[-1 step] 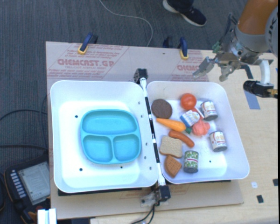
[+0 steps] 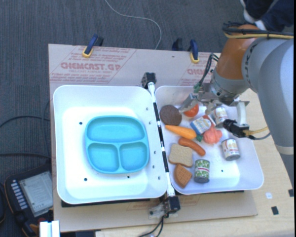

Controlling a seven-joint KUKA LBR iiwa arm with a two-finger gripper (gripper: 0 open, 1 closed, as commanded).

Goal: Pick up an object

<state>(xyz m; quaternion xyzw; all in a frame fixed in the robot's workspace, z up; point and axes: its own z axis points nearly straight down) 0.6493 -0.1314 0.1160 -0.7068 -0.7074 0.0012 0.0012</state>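
From the camera view above the table [image 2: 113, 63], we're looking down on two white bins. The left bin [image 2: 69, 102] carries a blue divided tray [image 2: 117, 143]. The right bin [image 2: 246, 174] is the busy one, full of toy food.

The gripper [image 2: 207, 102] is low over the back of the right bin, the grey arm [image 2: 271, 68] with its orange band [image 2: 234, 58] coming in from the right. How its fingers stand, we cannot tell: the wrist body and cabling cover them, and we see nothing clearly caught there.

Candidates, then. Right beneath the gripper sits a red tomato slice [image 2: 191, 111], with a dark brown patty [image 2: 170, 115] just beside it to the left. Nearer us lie a carrot [image 2: 181, 131], a sausage [image 2: 192, 145], a bread slice [image 2: 181, 155] and a biscuit-coloured piece [image 2: 183, 175]. Two small cans too: a green-labelled one [image 2: 202, 171] and a silver one [image 2: 230, 148].

Our read on handling: these look like light, stiff plastic, smooth and likely slippery. The tomato slice is flat and lies low, so it is awkward to pinch. The carrot looks the kinder target, taken across its thick middle. The cans are round and may roll or squirt out; take them across the body, square on.
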